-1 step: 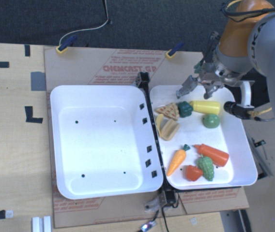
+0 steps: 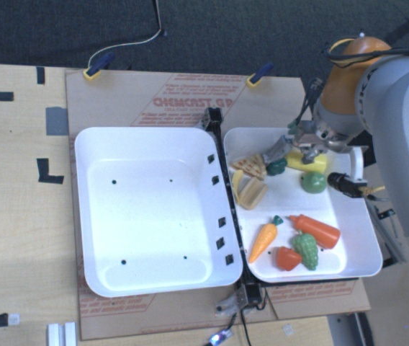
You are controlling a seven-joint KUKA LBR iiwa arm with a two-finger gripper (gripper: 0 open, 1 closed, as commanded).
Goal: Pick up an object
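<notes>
My gripper [image 2: 291, 150] hangs low over the far part of the right bin [image 2: 359, 229], on the grey arm reaching in from the right. Just under and beside it lie a yellow block [image 2: 315, 163], a small dark green piece [image 2: 276, 168] and a round green toy [image 2: 313, 183]. Left of these sit two tan bread-like pieces [image 2: 250, 166] [image 2: 251, 192]. Nearer the front lie a carrot [image 2: 262, 241], an orange-red pepper [image 2: 318, 228], a red toy [image 2: 286, 259] and a knobbly green vegetable [image 2: 307, 250]. Nothing shows as lifted.
The left bin [image 2: 89, 215] stands beside the right one, their walls meeting at a black clipped divider [image 2: 222, 193]. Both rest on a cardboard sheet [image 2: 183, 99]. The arm's orange band [image 2: 345, 78] and grey body fill the right side.
</notes>
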